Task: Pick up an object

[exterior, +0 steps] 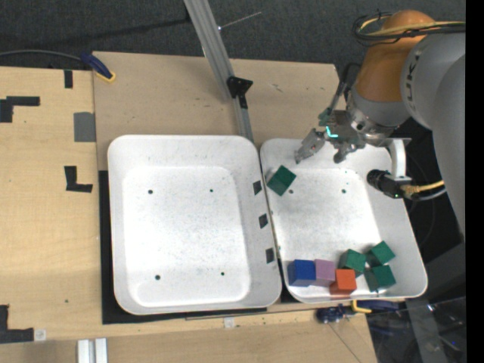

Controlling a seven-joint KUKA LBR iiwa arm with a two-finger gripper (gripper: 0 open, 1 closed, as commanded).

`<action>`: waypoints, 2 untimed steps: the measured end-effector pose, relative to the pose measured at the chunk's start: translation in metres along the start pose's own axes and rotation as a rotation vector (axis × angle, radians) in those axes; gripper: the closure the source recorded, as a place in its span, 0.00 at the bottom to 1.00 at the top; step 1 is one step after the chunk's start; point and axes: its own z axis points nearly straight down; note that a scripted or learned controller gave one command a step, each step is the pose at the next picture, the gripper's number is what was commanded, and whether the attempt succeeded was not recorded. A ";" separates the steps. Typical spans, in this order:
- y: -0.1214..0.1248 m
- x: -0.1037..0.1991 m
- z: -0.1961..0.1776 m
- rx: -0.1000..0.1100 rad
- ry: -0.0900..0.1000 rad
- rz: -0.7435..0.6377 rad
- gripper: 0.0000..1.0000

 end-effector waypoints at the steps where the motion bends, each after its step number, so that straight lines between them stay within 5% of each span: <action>1: 0.001 0.000 -0.003 -0.005 -0.001 -0.001 0.00; 2: -0.005 -0.006 0.059 0.002 -0.002 0.001 0.00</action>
